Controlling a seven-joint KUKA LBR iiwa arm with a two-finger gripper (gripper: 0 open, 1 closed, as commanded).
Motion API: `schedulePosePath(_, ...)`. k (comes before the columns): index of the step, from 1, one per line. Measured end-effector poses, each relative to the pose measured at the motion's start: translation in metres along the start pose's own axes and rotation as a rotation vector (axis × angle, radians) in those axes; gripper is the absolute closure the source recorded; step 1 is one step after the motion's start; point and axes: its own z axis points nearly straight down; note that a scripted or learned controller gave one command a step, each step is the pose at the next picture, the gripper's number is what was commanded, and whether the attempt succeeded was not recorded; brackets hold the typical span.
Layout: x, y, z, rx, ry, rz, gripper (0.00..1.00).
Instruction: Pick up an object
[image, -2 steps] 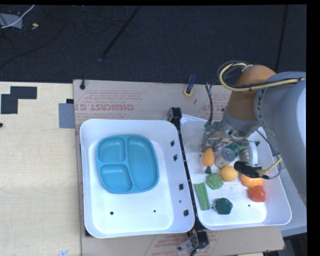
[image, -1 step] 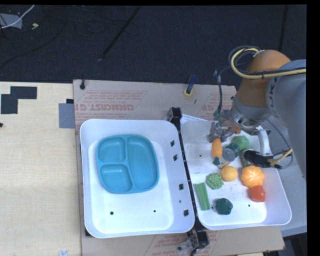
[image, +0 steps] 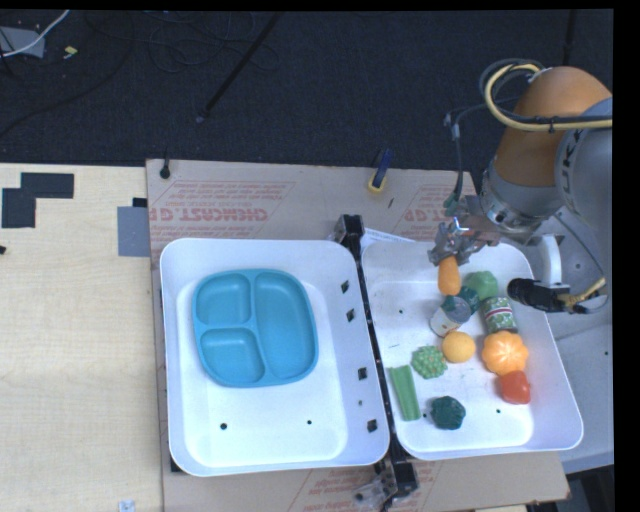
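My gripper (image: 455, 247) hangs over the far part of the right bin (image: 560, 420). A small orange carrot-shaped piece (image: 450, 277) hangs upright directly under the fingers, its top between them and its lower end above the bin floor. Just to its right lie a green round piece (image: 483, 285) and a can with a red and green label (image: 498, 314). A grey and teal piece (image: 449, 316) sits right below the orange piece.
Nearer in the right bin lie a yellow-orange ball (image: 458, 347), an orange fruit (image: 503, 352), a red tomato (image: 515, 387), a light green floret (image: 428, 362), a green stick (image: 404, 392) and a dark green broccoli (image: 447, 412). The left bin (image: 190, 440) holds a blue divided plate (image: 255, 327).
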Motion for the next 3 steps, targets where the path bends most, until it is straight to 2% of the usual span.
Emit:
schedulePosePath(1,-0.001,0.0,-0.032,0.002,0.001,0.002,1.0)
schedulePosePath(2,0.044,-0.02,-0.038,0.008,0.003,0.0,1.0)
schedulePosePath(3,0.09,-0.028,-0.039,0.008,0.003,-0.002,1.0)
